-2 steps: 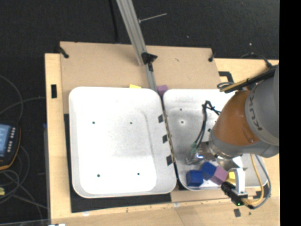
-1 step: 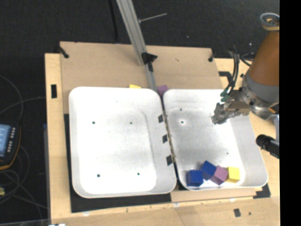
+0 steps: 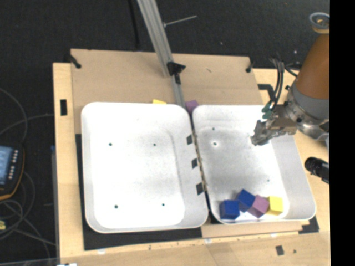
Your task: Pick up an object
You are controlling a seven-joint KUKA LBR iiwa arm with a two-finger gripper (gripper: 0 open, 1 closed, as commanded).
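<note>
Crowding the right bin: two blue blocks, one purple block, one yellow block; jaws' state unreadable

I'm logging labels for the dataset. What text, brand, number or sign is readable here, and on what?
None can be read.
Handheld pendant at the left edge: its lit screen is too blurred to read.
Blocks, bins and gripper: no visible markings.
</note>
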